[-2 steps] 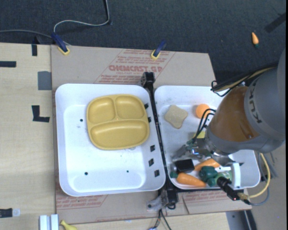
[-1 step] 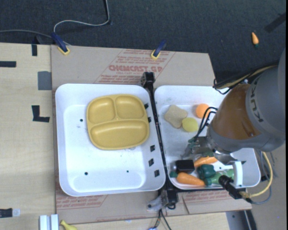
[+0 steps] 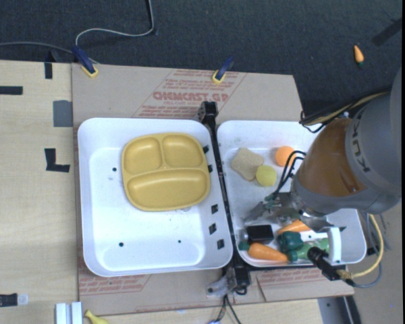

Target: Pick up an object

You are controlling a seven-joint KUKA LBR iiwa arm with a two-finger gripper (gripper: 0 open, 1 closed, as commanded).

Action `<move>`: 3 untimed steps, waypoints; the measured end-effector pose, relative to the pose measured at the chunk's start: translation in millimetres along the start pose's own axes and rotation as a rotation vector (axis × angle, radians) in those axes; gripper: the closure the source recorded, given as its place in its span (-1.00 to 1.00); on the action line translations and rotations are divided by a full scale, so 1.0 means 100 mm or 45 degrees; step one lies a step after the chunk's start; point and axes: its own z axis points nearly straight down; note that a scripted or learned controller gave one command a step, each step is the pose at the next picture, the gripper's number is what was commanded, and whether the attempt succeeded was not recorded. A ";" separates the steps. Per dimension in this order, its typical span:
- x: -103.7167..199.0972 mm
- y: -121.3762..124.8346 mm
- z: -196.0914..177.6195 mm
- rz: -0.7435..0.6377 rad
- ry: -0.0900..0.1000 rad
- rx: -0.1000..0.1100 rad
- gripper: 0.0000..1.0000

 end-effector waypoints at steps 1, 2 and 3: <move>0.00 0.63 0.10 -0.002 0.002 0.001 -1.00; 0.04 1.06 0.10 -0.003 0.001 0.001 -1.00; 0.00 0.74 0.10 -0.003 0.000 0.000 -1.00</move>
